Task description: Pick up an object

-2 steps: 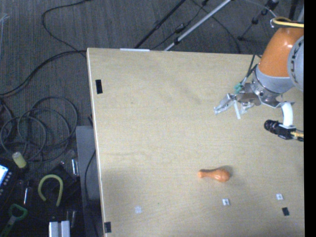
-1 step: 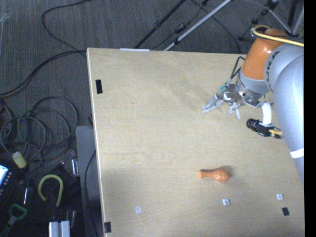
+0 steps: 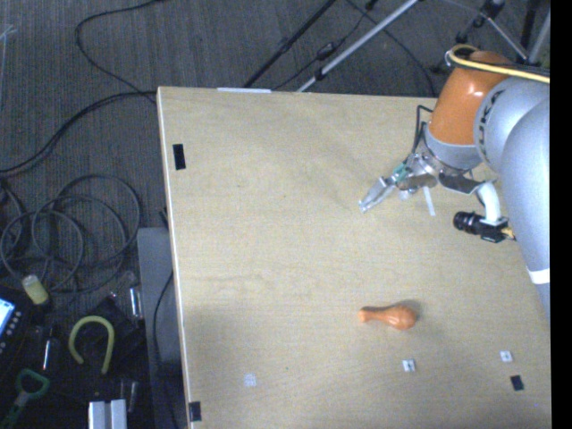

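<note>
Orange and pear-shaped, the object (image 3: pixel 390 316) lies on the tan table (image 3: pixel 268 239), well below the hand (image 3: pixel 375 195) in the camera view. Nothing sits in the hand; whether it is wide or narrow I cannot tell. A slanted descent could nudge the rounded object aside.

Even, moderately bright light falls on the pale wooden board (image 3: pixel 295 239), with no glare. The whole picture is soft and grainy; the floor (image 3: pixel 80 79) left of it sits darker.
</note>
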{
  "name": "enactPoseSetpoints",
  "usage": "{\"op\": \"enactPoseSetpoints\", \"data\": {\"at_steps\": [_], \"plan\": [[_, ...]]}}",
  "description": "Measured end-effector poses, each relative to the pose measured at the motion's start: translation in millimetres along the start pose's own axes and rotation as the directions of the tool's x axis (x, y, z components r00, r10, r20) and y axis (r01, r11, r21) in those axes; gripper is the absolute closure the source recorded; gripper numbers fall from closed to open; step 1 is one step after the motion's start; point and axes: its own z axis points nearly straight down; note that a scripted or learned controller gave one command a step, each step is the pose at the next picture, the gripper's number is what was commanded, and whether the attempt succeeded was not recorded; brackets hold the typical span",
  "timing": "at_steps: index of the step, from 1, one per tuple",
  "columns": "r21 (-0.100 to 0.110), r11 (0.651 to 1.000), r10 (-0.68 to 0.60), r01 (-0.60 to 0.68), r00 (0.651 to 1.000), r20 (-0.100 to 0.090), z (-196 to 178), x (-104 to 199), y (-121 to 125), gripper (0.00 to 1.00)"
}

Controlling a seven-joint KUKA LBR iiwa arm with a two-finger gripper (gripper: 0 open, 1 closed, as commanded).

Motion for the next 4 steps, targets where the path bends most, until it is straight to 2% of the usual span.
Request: {"op": "enactPoseSetpoints", "data": {"at_steps": [1,2,3,4], "plan": [[-0.001,0.989,-0.149,0.149,0.989,-0.002,0,60,20,0.00],[-0.004,0.989,-0.148,0.148,0.989,-0.004,-9,62,20,1.00],[-0.004,0.989,-0.148,0.148,0.989,-0.005,-9,62,20,0.00],[-0.002,0.901,-0.434,0.434,0.901,-0.001,0,78,25,0.00]]}}
